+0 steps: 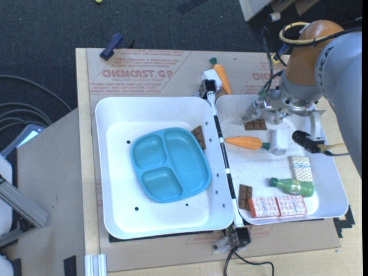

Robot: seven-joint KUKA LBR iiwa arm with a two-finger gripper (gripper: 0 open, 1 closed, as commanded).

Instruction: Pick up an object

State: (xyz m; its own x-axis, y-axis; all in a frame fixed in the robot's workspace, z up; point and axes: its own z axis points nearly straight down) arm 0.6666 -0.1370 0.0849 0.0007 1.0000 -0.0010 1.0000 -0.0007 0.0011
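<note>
Below the gripper point(277, 142) in the right bin point(339, 197), a toy carrot point(244, 143) lies flat: light, stiff, slick, best pinched across its middle. Whether anything is held cannot be told.

Bright, even light; slight softness

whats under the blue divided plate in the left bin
A brown chocolate bar pokes out from beneath the blue divided plastic plate's upper right edge, on the left white bin. Anything else beneath is covered.
</note>
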